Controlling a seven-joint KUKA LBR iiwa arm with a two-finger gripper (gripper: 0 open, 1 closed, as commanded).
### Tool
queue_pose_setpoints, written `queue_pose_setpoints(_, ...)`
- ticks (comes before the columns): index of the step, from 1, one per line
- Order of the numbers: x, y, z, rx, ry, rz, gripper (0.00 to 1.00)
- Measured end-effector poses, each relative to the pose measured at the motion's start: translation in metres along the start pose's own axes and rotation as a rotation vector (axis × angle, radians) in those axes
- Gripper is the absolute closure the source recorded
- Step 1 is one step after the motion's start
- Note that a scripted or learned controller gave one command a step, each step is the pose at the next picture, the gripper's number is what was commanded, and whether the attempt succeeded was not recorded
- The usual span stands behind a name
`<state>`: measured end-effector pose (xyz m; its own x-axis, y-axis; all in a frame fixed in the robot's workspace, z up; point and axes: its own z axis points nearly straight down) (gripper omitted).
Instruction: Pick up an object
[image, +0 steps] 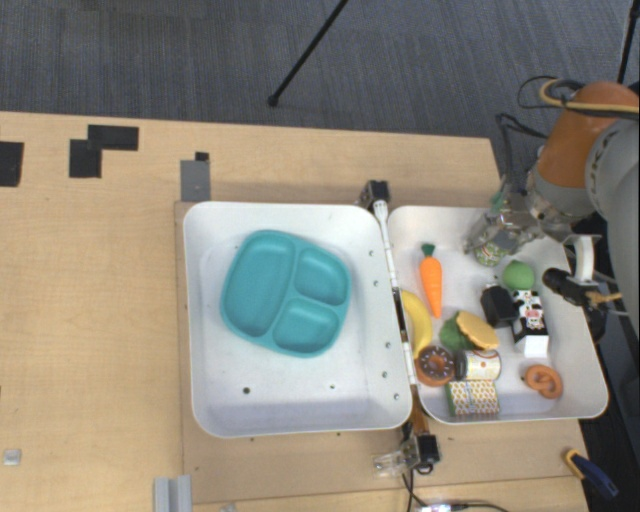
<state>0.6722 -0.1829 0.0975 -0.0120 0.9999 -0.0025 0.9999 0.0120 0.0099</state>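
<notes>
1. Step in hand: approach. The tool (497, 236), a metallic two-finger unit on the grey arm with the orange band (590, 120), sits low over the far corner of the right-hand shallow white bin (590, 395). By my reading, no pick has been made yet.

2. Tool state: cannot tell. The tip reads as a blurred grey-green cluster, and nothing can be made out as gripped there.

3. Candidate items, placed from the tool:
   - round green ball-like toy (519, 275), just beside the tool on its near side; the closest thing.
   - orange plastic carrot with green top (431, 280), near, to the tool's left.
   - black block (497, 303) and black-and-white boxy toy (529, 318), a little further toward the camera.
   - yellow plastic banana (417, 322), toy burger (475, 333), brown round disc (435, 365), patterned box (472, 398) and orange pretzel-shaped piece (544, 380), well apart at the bin's near end.

4. Left-hand white bin (300, 415): holds a teal divided plastic plate (285, 292), well apart to the tool's left.

5. Next move, as a judgement: settle on one item, probably the green toy, centre over it, descend, close, then lift. The crowding makes catching a neighbour likely.

6. Arm pose: enters from the right, wrist bent steeply down, above the light wooden desk (90, 330).
</notes>
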Motion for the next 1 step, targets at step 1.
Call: queue_pose_setpoints(1, 0.0763, -0.0005, -0.0786, 0.005, 0.003, 0.006, 1.0)
